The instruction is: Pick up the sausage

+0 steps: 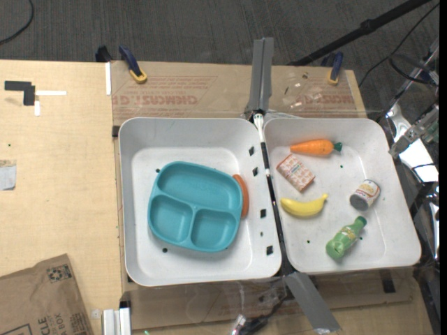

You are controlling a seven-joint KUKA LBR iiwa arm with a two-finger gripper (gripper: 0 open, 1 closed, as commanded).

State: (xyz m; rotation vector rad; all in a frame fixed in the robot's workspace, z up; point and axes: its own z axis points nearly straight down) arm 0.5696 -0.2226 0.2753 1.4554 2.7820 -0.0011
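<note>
1. The wooden bench (56,187) occupies the left of the view. A printed brown cardboard piece (38,302) lies at its lower left corner.
2. A blue-and-yellow clamp (133,65) sits at the back edge, behind the left bin.
3. The left bin (133,208) holds a teal divided plate (194,206) with three compartments. The plate lies flat near the bin's centre.
4. The sausage (242,192), orange-red, lies in the left bin against the right rim of the plate. It runs lengthwise along that rim, between the plate and the bin's right wall. Whether part of it is tucked under the rim cannot be determined.
5. The right bin (398,208) holds five items, all apart from one another:
   - a small pink box (296,172), upper left;
   - a banana (303,206), just below the box;
   - a carrot (313,147), near the back wall;
   - a green bottle (345,239), lying tilted toward the front;
   - a small can (364,194), on its side near the right wall.
6. Metal hardware (418,142) stands past the right bin's right rim. Whether it belongs to the gripper is unclear, and whether the jaws are spread or closed cannot be determined.
</note>
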